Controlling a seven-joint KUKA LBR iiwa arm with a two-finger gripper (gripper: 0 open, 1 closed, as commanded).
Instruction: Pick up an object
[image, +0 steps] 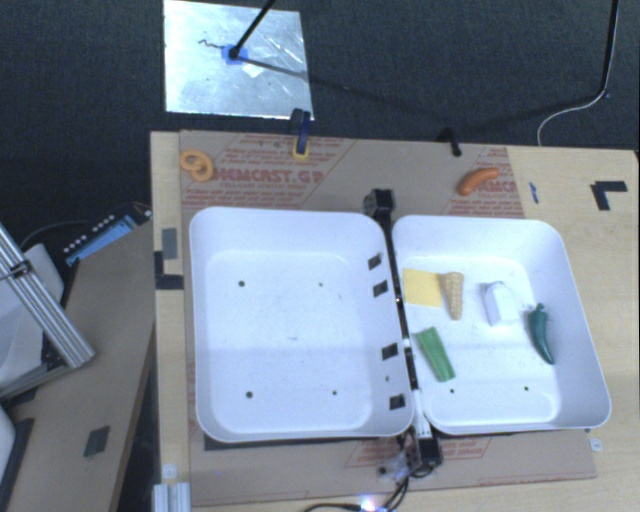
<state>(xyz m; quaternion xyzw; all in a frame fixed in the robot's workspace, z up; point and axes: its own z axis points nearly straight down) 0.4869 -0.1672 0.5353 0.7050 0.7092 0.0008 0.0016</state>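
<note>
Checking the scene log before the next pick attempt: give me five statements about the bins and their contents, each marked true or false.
1. The green block lies in the right bin. True.
2. The yellow slab lies in the left bin. False: it lies in the right bin.
3. The cone lies beside the yellow slab. True.
4. The orange sausage lies inside a bin. False: it lies on the board behind the right bin.
5. The dark green pepper lies near the right bin's right wall. True.
</note>
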